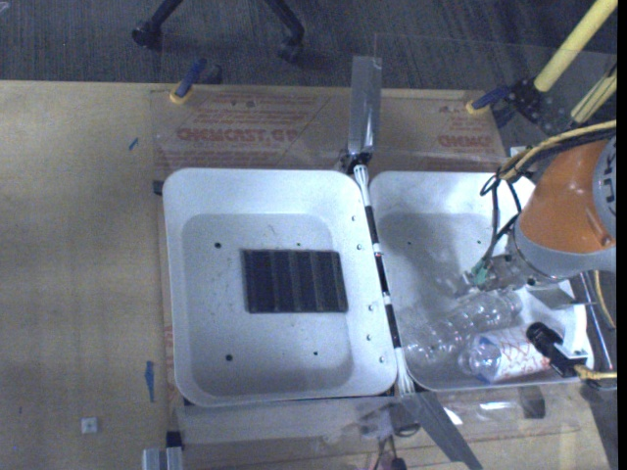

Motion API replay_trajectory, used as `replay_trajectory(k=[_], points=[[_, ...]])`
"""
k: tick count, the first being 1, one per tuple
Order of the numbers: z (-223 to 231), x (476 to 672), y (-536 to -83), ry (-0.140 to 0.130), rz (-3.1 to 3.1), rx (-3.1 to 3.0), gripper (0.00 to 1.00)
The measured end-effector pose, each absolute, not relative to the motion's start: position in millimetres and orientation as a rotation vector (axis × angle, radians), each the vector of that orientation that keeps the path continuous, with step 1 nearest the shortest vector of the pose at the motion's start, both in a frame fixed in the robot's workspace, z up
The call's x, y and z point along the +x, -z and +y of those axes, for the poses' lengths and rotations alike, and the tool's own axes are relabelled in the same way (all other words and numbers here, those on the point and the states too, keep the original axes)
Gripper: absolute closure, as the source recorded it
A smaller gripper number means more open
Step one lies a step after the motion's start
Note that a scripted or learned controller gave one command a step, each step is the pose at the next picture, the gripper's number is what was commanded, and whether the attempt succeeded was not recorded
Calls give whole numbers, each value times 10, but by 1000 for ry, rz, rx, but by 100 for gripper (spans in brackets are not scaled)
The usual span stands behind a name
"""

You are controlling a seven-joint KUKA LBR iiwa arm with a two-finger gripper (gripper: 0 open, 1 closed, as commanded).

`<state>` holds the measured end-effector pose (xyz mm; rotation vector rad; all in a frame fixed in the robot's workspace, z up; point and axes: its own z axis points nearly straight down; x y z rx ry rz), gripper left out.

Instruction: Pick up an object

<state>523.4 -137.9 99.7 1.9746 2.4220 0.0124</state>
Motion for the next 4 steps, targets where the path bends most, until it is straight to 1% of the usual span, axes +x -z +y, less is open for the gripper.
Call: replay_trajectory(k=[1, 2, 3, 4], points=[[-1380, 5231, -994, -12, 2423, 1975, 0], [-985, 5991, -930, -2, 2556, 1821, 0], [-1196, 5291, -977, -1, 2412, 2011, 0], [-1880, 5207, -1234, -28, 2382, 2019, 0]])
